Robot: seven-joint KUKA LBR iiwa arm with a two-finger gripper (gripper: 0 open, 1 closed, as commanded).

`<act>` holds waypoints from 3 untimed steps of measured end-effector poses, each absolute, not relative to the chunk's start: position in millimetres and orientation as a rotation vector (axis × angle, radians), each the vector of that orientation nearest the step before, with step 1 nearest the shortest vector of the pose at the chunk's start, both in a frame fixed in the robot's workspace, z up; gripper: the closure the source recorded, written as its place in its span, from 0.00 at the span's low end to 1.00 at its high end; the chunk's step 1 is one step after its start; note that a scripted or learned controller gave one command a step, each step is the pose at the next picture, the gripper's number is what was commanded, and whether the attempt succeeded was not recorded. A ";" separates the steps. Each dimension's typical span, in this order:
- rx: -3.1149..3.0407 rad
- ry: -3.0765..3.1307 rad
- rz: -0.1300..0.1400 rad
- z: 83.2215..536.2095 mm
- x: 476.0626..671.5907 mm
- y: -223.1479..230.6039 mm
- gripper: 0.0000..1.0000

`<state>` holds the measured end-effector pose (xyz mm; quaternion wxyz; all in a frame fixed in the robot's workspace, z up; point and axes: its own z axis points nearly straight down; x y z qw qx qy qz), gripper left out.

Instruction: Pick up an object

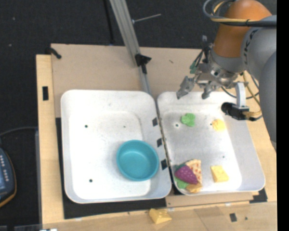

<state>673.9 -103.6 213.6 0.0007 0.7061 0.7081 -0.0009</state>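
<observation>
My gripper [195, 90] hangs above the far edge of the right bin [241, 143], open, with nothing between its fingers. Below it and a little nearer lies a small green object [187, 120]. A small yellow piece [218, 125] rests to the right of that. At the bin's near side sit a purple grape bunch [186, 174], a pizza-like slice [194, 167] beside it, and a yellow cheese wedge [219, 173].
The left bin [86, 114] holds a teal bowl [137, 160] near its right front. A grey metal pole [127, 32] slants up from between the bins. A yellow wedge [159, 216] lies on the bench in front of the bins.
</observation>
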 end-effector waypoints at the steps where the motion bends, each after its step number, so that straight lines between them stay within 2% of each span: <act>1: 2.221 2.221 -0.007 171.4 670.7 -106.3 0.00; 2: 2.222 2.221 -0.007 119.0 661.2 -102.5 0.00; 3: 2.222 2.216 0.003 133.2 663.4 -102.8 1.00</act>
